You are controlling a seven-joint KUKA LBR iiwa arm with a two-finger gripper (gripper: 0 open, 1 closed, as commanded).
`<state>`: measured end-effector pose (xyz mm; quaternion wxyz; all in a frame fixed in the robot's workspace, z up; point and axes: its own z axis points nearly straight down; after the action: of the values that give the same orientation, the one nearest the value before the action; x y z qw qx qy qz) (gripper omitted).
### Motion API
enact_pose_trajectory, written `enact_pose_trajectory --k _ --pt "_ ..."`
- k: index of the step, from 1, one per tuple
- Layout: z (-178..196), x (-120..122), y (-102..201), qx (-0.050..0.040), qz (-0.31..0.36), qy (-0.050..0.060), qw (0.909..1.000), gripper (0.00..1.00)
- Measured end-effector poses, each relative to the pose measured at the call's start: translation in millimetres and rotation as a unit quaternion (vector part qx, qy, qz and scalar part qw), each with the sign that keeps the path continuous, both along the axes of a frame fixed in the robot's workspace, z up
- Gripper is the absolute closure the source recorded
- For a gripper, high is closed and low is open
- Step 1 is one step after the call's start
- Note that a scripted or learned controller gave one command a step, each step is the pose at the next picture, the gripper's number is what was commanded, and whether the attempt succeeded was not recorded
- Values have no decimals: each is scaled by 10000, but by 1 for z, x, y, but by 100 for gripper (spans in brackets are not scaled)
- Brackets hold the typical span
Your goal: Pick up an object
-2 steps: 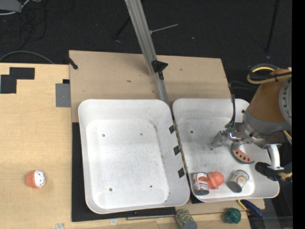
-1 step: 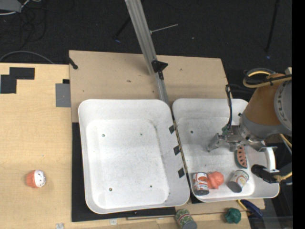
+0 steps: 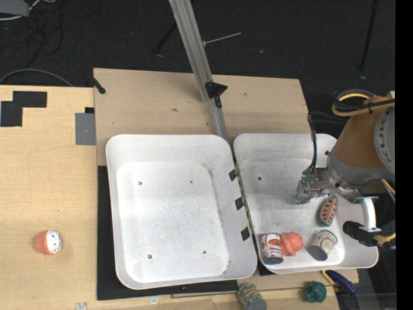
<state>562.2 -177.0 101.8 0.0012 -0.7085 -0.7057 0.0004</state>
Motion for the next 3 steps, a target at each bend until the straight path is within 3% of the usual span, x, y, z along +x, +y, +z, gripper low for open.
enact_pose_trajectory --k 2,3 --pt "91 -6 -5 -11 10 -23 10000 100" --pt "112 -5 -6 -7 19 -14 10000 100"
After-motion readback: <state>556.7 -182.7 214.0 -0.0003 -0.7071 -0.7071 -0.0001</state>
